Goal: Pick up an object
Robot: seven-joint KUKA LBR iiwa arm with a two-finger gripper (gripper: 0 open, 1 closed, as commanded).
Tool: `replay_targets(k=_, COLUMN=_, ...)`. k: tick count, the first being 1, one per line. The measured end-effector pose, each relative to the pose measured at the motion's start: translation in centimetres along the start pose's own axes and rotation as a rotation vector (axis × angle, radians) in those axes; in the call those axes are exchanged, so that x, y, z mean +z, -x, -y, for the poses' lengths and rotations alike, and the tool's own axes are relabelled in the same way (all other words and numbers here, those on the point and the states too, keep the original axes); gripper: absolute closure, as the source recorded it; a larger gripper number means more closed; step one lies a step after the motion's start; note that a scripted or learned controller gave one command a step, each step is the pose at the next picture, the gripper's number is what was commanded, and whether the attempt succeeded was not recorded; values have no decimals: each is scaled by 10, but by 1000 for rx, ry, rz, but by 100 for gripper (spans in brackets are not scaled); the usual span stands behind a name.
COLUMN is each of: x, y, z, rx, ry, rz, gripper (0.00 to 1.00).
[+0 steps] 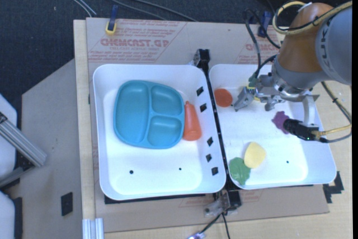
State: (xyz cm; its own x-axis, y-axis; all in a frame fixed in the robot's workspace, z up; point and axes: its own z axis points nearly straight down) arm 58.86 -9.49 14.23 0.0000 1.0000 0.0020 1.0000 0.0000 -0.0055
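R bin: orange ball (224,97) far-L | yellow (254,154) + green (239,170) touching, near | purple (279,118) R

Arm (330,42) — grey rounded casing w/ broad orange band above wrist, glossy; partial dark lettering on grey shell at right edge. Yellow and black cables loop over the orange section. Wrist end: silver metal gripper (244,99) assy w/ small green-yellow bits — black module on side, yellow cable trailing.
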Motion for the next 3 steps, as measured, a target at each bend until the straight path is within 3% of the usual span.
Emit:
replay_targets(k=1, x=53, y=-1, z=1, rx=0, ry=-2, rz=0, gripper=0)
replay_targets(k=2, x=38, y=0, z=-1, rx=1, ry=5, rz=1, gripper=100)
replay_targets(k=3, x=-26, y=-1, z=-4, rx=-1, ry=12, rz=3, gripper=100)
